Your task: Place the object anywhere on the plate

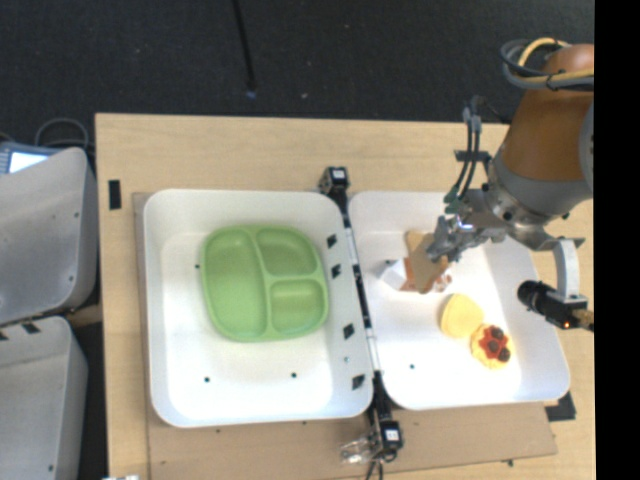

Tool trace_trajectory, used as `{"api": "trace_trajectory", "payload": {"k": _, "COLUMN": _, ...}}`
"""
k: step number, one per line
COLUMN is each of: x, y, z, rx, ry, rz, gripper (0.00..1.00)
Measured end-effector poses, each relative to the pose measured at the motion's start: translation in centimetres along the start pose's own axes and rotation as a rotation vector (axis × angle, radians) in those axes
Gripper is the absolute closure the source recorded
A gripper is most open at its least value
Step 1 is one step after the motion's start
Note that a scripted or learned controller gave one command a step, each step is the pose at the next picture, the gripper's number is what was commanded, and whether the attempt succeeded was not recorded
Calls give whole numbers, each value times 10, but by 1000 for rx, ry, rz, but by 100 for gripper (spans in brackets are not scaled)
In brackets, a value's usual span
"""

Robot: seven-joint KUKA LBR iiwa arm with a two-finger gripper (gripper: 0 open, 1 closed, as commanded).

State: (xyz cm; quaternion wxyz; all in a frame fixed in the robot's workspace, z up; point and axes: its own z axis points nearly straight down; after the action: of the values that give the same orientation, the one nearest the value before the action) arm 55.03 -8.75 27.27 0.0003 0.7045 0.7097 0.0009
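The gripper (437, 258) was low in the right bin (530, 368) over a brown piece (424, 268), finger state impossible to tell, so a firm pinch should have preceded carrying it to the green plate (265, 283).

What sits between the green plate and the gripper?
In the camera view, white bin floor beside the green plate, then the two bins' adjoining rims with black clips, then bare floor of the right bin up to the gripper.
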Motion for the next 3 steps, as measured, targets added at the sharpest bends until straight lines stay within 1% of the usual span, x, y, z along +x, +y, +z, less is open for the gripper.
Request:
{"api": "trace_trajectory", "payload": {"k": 1, "x": 54, "y": -3, "z": 2, "rx": 1, "ry": 0, "rz": 0, "gripper": 100}}
{"api": "trace_trajectory", "payload": {"k": 2, "x": 104, "y": 6, "z": -1, "rx": 0, "ry": 0, "rz": 0, "gripper": 100}}
{"api": "trace_trajectory", "payload": {"k": 3, "x": 157, "y": 23, "z": 13, "rx": 1, "ry": -1, "rz": 1, "gripper": 100}}
